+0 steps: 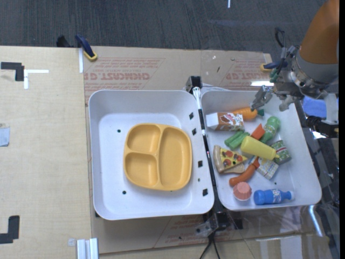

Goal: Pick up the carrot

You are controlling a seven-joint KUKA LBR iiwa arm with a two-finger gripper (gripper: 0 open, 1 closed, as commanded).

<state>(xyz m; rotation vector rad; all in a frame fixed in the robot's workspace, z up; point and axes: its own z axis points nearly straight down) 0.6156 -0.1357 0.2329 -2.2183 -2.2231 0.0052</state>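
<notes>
Carrot (245,113) touching carton (227,121); end effector (262,97) just beside.

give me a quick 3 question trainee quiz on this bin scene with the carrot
1. True or false: the yellow divided plate lies in the left bin.
2. The gripper hovers nearest which item? A) blue bottle B) carrot C) pizza slice
3. Fill in: the blue bottle lies at the right bin's ____ edge, nearest the camera.

Key: 1 true; 2 B; 3 lower (front).
</notes>
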